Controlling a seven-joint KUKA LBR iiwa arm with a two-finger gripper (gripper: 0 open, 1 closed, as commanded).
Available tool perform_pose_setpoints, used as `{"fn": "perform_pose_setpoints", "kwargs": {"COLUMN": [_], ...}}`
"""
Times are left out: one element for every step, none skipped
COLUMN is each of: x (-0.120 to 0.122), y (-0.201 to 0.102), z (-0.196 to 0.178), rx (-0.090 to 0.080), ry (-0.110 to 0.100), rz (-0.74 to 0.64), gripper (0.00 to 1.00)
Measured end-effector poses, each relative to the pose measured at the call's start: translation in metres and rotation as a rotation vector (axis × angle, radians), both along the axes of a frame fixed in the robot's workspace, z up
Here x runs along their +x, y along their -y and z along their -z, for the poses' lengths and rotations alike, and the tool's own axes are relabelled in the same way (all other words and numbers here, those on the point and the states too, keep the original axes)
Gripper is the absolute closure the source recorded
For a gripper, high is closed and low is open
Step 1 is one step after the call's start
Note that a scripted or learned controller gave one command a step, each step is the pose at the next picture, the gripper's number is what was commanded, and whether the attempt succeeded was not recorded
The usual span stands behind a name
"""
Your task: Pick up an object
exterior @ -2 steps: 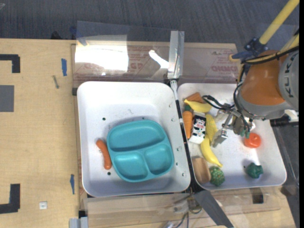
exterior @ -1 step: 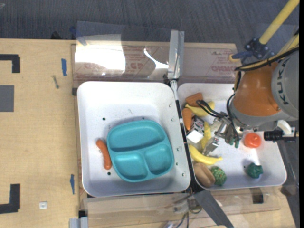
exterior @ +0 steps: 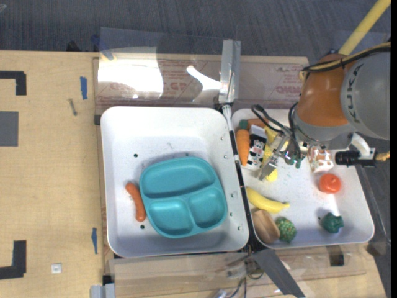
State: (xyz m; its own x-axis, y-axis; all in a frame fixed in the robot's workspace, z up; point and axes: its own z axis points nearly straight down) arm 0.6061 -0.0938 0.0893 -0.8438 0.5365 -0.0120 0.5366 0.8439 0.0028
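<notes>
1. The tool (exterior: 273, 161) hangs low over the left part of the right bin (exterior: 363, 225), at the end of the grey arm (exterior: 347, 98) with its orange band. Whether it is open or closed cannot be told, and nothing is visibly held in it.
2. Just left of the tool lie a carrot (exterior: 242, 144) and a small white-and-red packet (exterior: 255, 152), both near the wall shared by the two bins.
3. Below the tool lies a banana (exterior: 265, 200). Under it, at the bin's front edge, sit a brown bread-like item (exterior: 265, 226) and a piece of broccoli (exterior: 286, 229), touching each other.
4. Right of the tool is a red tomato-like ball (exterior: 329, 183), with a green vegetable (exterior: 332, 223) lower down (its exact kind is unclear).
5. The left bin (exterior: 121, 126) holds a teal divided plate (exterior: 183, 195) and, just beside its left edge, an orange-red sausage (exterior: 136, 201).
6. Both bins rest on a wooden desk (exterior: 43, 166).
</notes>
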Motion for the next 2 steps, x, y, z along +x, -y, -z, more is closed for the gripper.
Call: {"fn": "perform_pose_setpoints", "kwargs": {"x": [0.003, -0.008], "y": [0.000, -0.079], "z": [-0.013, -0.137], "rx": [-0.003, 0.007], "ry": [0.011, 0.008], "rz": [-0.003, 0.054], "gripper": [1.00, 1.00]}}
